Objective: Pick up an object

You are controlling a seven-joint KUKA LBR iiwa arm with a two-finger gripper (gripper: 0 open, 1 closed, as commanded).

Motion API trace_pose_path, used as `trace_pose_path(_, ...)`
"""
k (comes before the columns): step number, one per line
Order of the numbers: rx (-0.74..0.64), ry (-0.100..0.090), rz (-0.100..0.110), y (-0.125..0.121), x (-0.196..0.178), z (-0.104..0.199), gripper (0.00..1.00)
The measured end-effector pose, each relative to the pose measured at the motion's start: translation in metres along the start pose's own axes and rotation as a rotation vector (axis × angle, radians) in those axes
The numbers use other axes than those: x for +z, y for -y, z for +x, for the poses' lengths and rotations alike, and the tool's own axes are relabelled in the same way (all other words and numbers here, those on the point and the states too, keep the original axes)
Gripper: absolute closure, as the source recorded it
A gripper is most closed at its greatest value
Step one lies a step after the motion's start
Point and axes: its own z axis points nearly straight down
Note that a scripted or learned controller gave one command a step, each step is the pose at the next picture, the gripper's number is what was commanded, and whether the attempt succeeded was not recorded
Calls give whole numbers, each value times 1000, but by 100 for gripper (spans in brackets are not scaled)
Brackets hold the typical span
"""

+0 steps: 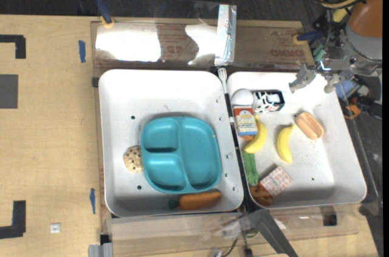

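banana (284, 143) upright, stem toward gripper (315, 78)

yellow banana (284, 144), right bin (349, 180), lying flat

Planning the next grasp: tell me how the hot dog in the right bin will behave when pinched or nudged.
The hot dog looks rounded and elongated, so a nudge across its length would probably roll it. Its smooth, toy-like surface may slip between the fingers. It lies apart from the banana, so the claw likely has room to close across its width.
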Motion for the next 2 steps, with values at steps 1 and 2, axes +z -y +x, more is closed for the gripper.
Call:
trace_pose_path(1,-21,0,-1,44,150,0,0)
trace_pose_path(2,156,3,-6,49,76,-56,0)
